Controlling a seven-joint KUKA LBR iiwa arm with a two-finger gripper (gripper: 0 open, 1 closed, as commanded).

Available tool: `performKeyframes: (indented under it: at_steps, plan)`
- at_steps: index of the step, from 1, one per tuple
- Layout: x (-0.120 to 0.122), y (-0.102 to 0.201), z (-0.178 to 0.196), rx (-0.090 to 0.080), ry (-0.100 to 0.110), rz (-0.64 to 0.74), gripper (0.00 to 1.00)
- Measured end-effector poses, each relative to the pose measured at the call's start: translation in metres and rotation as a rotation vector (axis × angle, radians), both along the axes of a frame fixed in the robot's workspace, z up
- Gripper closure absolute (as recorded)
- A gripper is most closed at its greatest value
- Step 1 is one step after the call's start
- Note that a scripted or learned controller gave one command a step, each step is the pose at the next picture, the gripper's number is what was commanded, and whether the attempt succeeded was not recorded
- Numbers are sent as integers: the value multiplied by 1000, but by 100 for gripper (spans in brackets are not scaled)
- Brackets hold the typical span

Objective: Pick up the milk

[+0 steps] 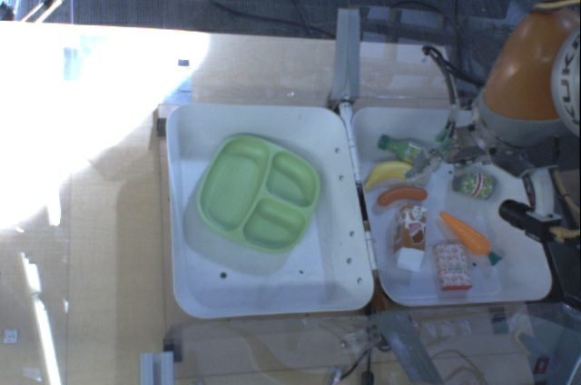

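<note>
While the grey-and-orange arm (531, 70) leans in over the far right corner of the desk, its tool (454, 143) hangs low above the back of the right bin (536, 288), and I honestly cannot tell how wide it stands or whether it has anything in it. Just beside it, toward the divider, lies a green bottle (399, 147) on its side. Next to that sits a banana (388, 172), with a sausage (401, 195) right in front of it. On the tool's other side, near the bin's right wall, there's a round green-and-white item (474, 184). Moving toward the front edge: the milk (410, 238), a small carton with a brown label and white end, lies flat in the middle of the right bin, well apart from the tool. A carrot (467, 233) lies just to its right, and a red-and-white box (452, 267) rests near the front wall. Over in the left bin (195, 283), a green divided plate (258, 191) sits near the centre.
</note>
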State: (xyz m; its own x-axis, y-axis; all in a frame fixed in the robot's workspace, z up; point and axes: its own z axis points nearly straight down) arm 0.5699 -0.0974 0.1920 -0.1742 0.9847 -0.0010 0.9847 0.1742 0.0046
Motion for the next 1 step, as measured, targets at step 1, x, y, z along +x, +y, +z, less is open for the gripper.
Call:
performKeyframes:
  at_steps: [1]
  plan:
    - [-52,1,-101,0,-5,-71,0]
